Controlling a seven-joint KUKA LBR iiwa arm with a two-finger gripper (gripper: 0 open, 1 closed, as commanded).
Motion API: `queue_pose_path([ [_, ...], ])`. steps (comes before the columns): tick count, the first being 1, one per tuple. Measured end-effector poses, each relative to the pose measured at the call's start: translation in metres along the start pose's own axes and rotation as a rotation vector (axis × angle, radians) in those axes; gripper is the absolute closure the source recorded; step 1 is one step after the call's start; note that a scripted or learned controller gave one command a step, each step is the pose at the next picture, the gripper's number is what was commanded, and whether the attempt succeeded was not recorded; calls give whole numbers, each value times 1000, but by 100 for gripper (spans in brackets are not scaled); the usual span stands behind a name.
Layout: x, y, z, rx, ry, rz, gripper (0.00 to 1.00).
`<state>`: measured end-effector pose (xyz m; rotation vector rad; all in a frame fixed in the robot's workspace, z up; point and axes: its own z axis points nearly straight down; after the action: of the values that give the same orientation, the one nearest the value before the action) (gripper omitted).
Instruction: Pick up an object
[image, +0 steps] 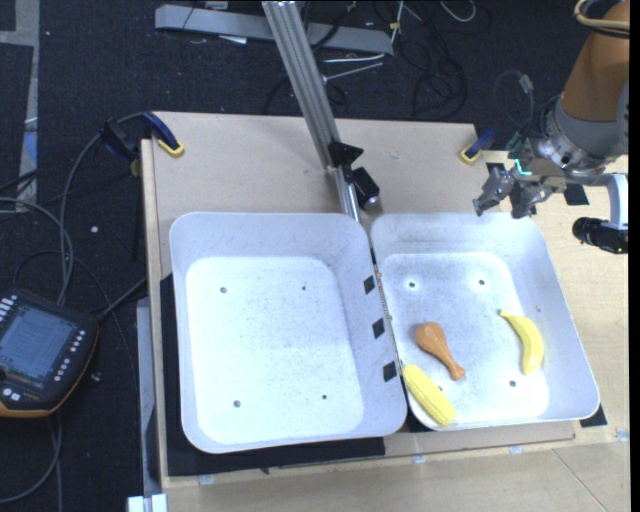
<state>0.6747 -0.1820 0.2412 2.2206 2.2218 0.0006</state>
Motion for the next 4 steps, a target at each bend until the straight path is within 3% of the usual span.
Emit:
queue_pose_path([
  [1, 0, 0, 0, 0, 0, 0, 0],
  [3, 7, -10, 123, 5, 1, 0, 0],
  [4, 7, -10, 147, 3, 0, 0, 0],
])
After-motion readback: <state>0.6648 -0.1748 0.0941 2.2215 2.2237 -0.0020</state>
